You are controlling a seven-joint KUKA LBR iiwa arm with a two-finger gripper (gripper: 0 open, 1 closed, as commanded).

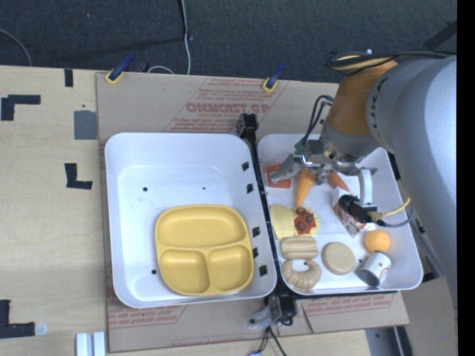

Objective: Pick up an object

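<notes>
My gripper (320, 166) hangs low over the back of the right bin (401, 269), under the orange wrist band. Directly beneath it lies an orange carrot-shaped cone (303, 189), its wide end under the gripper body. A red-orange piece (277, 173) lies just to its left. A small orange bit (338, 181) shows on its right side. The gripper body hides whatever is between its tips.
The right bin also holds a yellow slice with red topping (292, 219), a bun (298, 247), a ridged ring (302, 274), a tan disc (338, 258), an orange ball (377, 241), a small can (373, 268) and a brown packet (347, 212). The left bin (133, 169) holds a yellow divided plate (203, 248).
</notes>
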